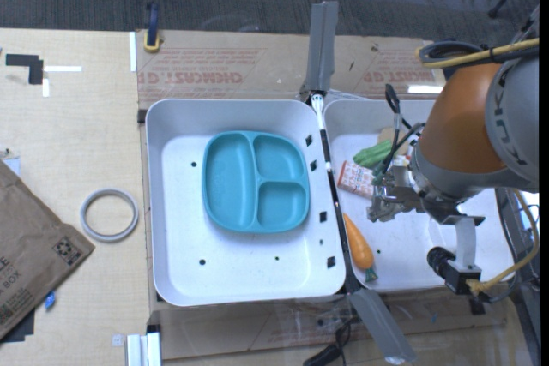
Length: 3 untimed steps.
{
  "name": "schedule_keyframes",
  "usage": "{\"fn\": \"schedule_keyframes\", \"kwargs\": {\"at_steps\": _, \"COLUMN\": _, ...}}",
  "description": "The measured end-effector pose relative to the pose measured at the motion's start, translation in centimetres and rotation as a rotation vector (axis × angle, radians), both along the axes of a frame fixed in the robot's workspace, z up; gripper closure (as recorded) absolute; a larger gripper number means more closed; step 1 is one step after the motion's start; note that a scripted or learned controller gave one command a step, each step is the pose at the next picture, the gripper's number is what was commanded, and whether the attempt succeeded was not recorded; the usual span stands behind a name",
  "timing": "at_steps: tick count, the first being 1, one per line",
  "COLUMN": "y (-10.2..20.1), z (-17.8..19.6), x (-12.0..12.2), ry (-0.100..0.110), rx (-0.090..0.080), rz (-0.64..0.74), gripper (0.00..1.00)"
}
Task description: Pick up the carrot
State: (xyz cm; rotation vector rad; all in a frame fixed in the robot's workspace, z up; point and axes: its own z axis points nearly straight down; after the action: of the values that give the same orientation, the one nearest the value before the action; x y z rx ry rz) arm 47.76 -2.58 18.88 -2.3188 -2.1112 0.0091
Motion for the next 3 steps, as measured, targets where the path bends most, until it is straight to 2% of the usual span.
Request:
{"fn": "schedule_keyframes", "kwargs": {"at_steps": 1, "y": 0.0, "z": 0.6, "x": 0.0, "ry": 0.008, "rx": -0.001, "rz": 0.005, "gripper": 1.0}}
{"fn": "schedule_keyframes", "kwargs": {"at_steps": 2, "y": 6.1, "z": -0.1, "x": -0.1, "ry": 0.002, "rx": -0.003, "rz": -0.131, "gripper": 1.0}}
{"fn": "schedule_keyframes", "kwargs": {"at_steps": 3, "y": 2.6, "z": 25.1, "x": 0.2, "ry": -0.002, "rx": -0.006, "rz": -0.037, "gripper": 1.0}}
